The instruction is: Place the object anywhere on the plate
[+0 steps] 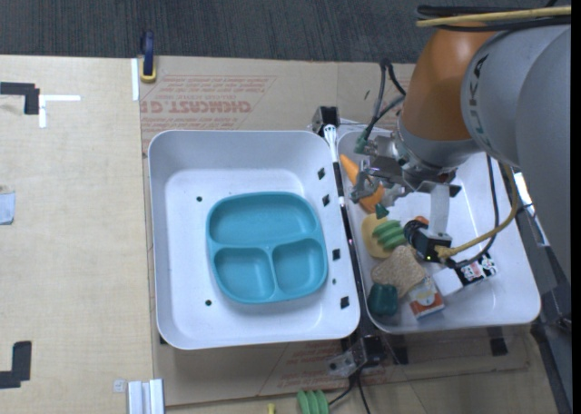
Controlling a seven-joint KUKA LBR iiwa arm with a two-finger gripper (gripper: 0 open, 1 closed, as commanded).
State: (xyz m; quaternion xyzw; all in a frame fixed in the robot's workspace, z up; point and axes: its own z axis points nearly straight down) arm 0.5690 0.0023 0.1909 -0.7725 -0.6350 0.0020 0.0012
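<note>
So the blue plate [267,247] sits in the left bin [172,221], nothing on it. The gripper [381,187] is low in the right bin [508,299] over the toy pile [395,258], by an orange piece [367,192]. Can't tell about the fingers.

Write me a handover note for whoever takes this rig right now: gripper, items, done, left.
Gripper: low over the far end of the right bin; finger state not readable, nothing seen held.
Plate: blue, three compartments, lying in the left bin, nothing on it.
Objects: all in the right bin, an orange piece near the gripper, a yellow-green item, a bread slice, a dark green item, a small carton.
Done: nothing placed.
Left: pick one object, carry it over, put it on the plate.
</note>
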